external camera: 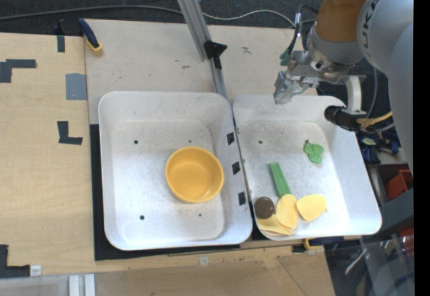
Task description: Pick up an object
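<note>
My gripper hangs over the far rim of the right bin, above its back left part, with nothing seen between its fingers. In that bin lie a green stick, a small green leafy piece, a brown round piece and two yellow chip-like pieces near the front edge. A yellow bowl sits upright in the left bin, far from the gripper.
A slanted metal pole crosses the back of the bench and ends at a black clamp by the bins' shared rim. A blue and yellow tool lies at the back left. Cables trail behind the bench.
</note>
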